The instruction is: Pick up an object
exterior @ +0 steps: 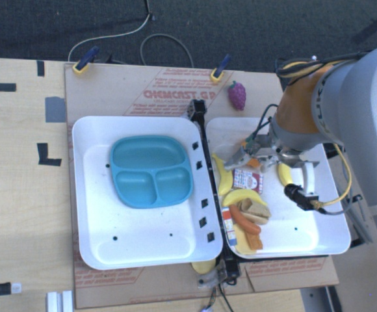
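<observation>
1. I count two shallow white plastic bins side by side on the bench: left bin (91,239) and right bin (318,236).
2. Left bin holds one item: a blue three-compartment plastic plate (153,171), lying flat in the upper middle.
3. Right bin holds a pile along its left side. I make out two yellow toy bananas: one curved banana (226,177) against the left wall, one short banana (284,173) just right of the gripper.
4. Also in the pile: one small red-and-white printed packet (247,181), one tan bread-like piece (253,208), two orange carrot-like pieces (247,225) near the bottom left. Some pieces overlap; the count there is approximate.
5. One purple toy grape bunch (238,95) sits outside both bins, on the brown board above the right bin.
6. The grey arm with the orange band (302,106) reaches in from the right, over the right bin.
7. The two-finger gripper (252,156) is low over the top of the pile, just above the packet. I cannot tell how far apart its fingers are, or whether it has anything in its grasp.
</observation>
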Motion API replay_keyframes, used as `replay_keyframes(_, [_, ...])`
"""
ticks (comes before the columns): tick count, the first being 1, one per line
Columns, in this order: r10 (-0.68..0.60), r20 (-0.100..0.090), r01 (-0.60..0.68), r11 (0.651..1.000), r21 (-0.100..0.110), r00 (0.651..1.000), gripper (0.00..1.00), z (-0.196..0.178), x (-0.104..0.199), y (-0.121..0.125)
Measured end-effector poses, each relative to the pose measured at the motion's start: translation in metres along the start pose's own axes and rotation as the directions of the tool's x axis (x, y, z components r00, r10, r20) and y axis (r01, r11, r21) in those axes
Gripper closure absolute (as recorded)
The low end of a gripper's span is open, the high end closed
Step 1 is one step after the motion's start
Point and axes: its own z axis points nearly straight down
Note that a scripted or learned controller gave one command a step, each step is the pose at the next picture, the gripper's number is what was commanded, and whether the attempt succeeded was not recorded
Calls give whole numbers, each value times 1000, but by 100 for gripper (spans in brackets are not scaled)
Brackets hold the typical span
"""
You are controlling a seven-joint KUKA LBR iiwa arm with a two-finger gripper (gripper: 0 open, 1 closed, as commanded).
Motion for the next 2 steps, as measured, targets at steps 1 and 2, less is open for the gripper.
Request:
replay_keyframes(1, [-3,-3,3,1000,7,1000,0,17,-4,55])
replay_keyframes(2, [-3,-3,3,1000,10,1000,100,7,-3,53])
